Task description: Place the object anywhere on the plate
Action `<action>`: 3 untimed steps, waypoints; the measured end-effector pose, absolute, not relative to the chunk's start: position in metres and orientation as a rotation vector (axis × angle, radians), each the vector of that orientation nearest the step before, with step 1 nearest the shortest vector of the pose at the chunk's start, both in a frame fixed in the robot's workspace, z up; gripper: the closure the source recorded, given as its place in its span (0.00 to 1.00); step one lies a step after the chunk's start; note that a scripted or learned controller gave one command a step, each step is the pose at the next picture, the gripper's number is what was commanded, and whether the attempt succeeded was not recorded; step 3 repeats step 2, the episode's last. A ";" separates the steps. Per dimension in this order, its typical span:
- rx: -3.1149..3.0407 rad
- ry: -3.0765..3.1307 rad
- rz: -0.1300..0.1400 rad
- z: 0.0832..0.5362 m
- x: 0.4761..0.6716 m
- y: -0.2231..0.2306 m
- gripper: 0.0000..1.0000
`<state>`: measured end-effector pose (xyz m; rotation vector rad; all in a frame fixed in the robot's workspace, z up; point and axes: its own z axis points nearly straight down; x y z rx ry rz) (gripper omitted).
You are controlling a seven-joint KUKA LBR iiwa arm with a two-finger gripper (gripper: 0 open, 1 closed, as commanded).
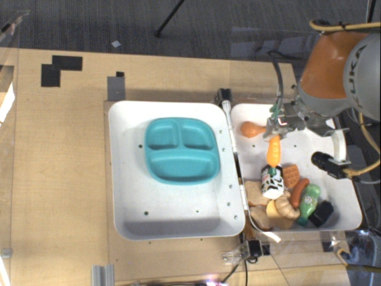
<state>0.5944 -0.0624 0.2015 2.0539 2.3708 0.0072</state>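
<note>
One gripper [275, 130] seemingly pinches one carrot [273, 152] (upright), one plate [180, 148] apart.

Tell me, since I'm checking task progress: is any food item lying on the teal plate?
No, the teal plate in the left bin has all three compartments bare, while the toy carrot hangs over the right bin.

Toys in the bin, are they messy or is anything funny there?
Yes, a bit. In the right bin the toys sit heaped together in the near corner, the cow-patterned carton and green bottle leaning on each other. A toy carrot hangs upright just below the gripper. The teal plate lies flat.
</note>
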 end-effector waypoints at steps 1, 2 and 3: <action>1.920 2.485 0.009 0.185 0.646 0.047 1.00; 1.927 2.477 0.005 0.185 0.646 0.041 0.00; 1.927 2.477 0.005 0.185 0.646 0.041 0.00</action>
